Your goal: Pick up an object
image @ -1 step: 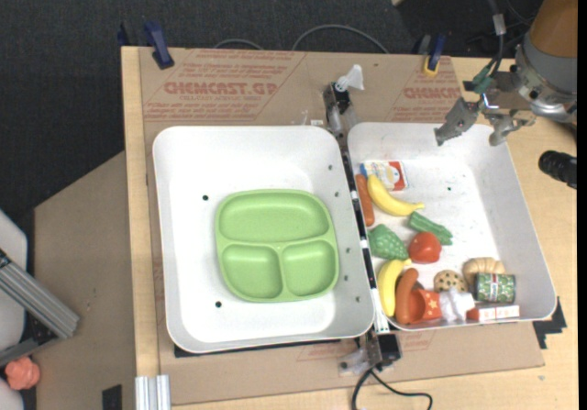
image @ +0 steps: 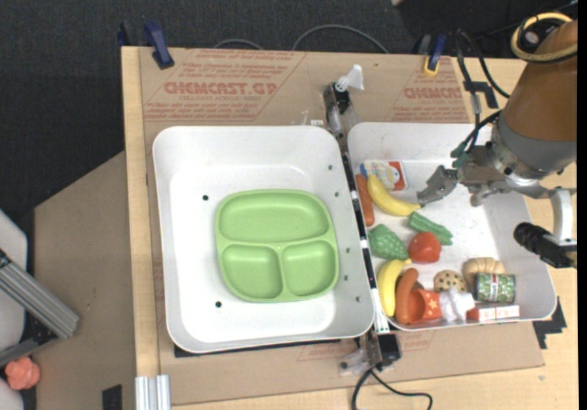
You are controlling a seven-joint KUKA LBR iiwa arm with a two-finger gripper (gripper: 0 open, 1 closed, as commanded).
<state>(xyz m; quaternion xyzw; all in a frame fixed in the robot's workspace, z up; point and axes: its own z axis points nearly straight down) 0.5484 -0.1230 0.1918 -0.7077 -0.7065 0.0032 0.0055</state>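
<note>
So the gripper (image: 443, 183) is hovering open and empty over the right bin (image: 541, 284), nearing the banana (image: 393, 205); next it's needing to drop and close.

A green tray (image: 274, 245) with three compartments lies in the middle of the left bin (image: 183, 160). Both bins sit on a brown board (image: 229, 78) printed with red lettering. Blue clamps (image: 158, 43) grip its far edge. An orange-pink lump (image: 20, 371), perhaps a toy, lies at the lower left corner.
</note>
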